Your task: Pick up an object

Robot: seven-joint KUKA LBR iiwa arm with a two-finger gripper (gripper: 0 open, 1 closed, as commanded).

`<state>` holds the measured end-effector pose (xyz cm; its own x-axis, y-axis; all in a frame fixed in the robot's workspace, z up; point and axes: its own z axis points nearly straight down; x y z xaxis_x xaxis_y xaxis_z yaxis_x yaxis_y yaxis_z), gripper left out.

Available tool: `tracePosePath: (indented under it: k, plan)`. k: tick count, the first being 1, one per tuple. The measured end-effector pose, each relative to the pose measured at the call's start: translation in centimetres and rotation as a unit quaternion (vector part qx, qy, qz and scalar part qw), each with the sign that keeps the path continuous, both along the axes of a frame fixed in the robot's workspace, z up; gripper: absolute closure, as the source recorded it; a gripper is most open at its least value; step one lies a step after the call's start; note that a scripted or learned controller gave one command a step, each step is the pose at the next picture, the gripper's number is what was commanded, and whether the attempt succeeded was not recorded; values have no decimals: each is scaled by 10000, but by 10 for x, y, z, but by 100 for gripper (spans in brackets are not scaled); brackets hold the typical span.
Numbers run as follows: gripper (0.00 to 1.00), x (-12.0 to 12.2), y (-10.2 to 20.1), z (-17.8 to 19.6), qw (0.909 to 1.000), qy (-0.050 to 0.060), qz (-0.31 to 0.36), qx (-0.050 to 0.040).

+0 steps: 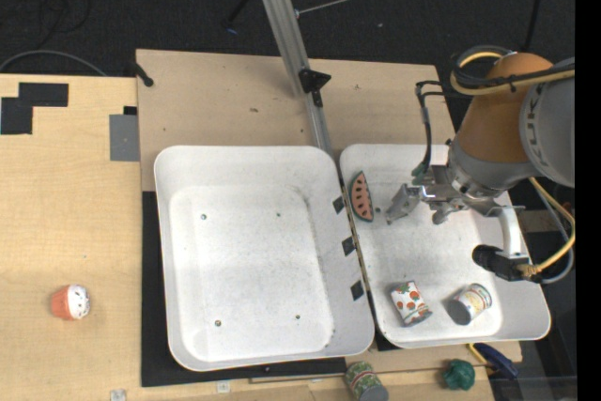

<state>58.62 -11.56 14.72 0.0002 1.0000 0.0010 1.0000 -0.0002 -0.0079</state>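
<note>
The small patterned box [408, 303] and tin can [469, 303] lie well below the gripper [420, 202], whose spread, empty fingers hover just right of the watermelon-slice toy [362, 196], so it should centre over that before closing.

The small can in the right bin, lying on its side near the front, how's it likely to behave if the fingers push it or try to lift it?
The small can lies on its side, so a push would probably roll it across the right bin. Its curved, seemingly smooth wall may slip between the fingers. It looks small, so probably light.
</note>
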Motion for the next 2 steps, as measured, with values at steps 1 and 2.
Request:
tracePosePath:
  k: [1,2]
  plan:
    - [0,-2,2,-54,10000,5,-3,4]
    - [100,-1,-1,-41,10000,-14,-34,-1]
